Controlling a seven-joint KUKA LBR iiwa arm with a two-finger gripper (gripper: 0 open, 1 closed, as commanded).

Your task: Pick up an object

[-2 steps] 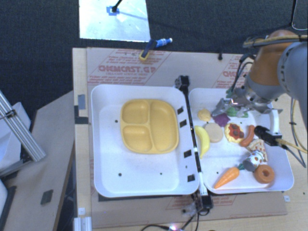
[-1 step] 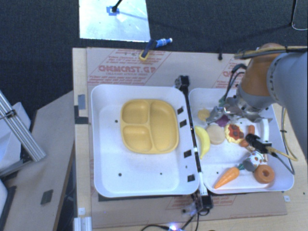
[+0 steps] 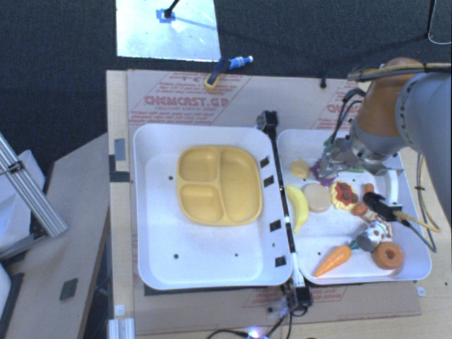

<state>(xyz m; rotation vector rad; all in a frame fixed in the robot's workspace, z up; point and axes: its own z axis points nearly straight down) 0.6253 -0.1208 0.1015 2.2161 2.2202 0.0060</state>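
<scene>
The grey arm with its orange band reaches in from the right and bends down into the right bin (image 3: pixel 424 263); its gripper (image 3: pixel 329 167) sits low at the bin's far left part, and how the jaws stand cannot be told. Just beside them lie a small yellow lump (image 3: pixel 300 168) and a pale round disc (image 3: pixel 318 198); nearer the camera, a curved banana (image 3: pixel 297 207) and a tapered orange carrot (image 3: pixel 333 259). Well left, a yellow three-compartment plate (image 3: pixel 217 185) lies in the left bin (image 3: pixel 159 260). The board beyond reads "CHEMCAST".

Robotics lab: bench (image 3: pixel 120 189) with white bins (image 3: pixel 152 260), aluminium framing (image 3: pixel 28 193).
</scene>
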